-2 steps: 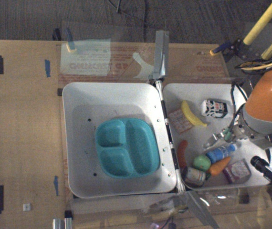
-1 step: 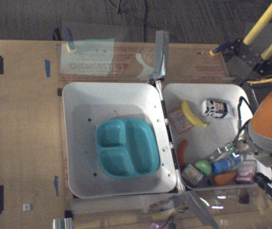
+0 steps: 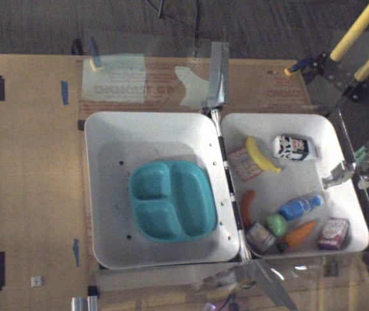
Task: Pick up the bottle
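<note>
A tan cardboard-covered bench (image 3: 29, 173) with black corner marks and blue tape strips sits below dark carpet (image 3: 268, 11), where cables trail at twelve o'clock and yellow-handled clamps (image 3: 359, 24) stand at two o'clock. The left bin (image 3: 100, 135) holds a teal divided plate (image 3: 172, 200), while the right bin (image 3: 330, 131) holds the blue bottle (image 3: 299, 207) lying on its side toward five o'clock, among a banana (image 3: 261, 154), a small carton (image 3: 292, 147), a green ball (image 3: 276, 225), a carrot (image 3: 299, 234) and a purple box (image 3: 333, 233). The gripper (image 3: 341, 173) hangs at the right bin's three o'clock rim, apart from the bottle; whether it is open or closed I cannot tell.
</note>
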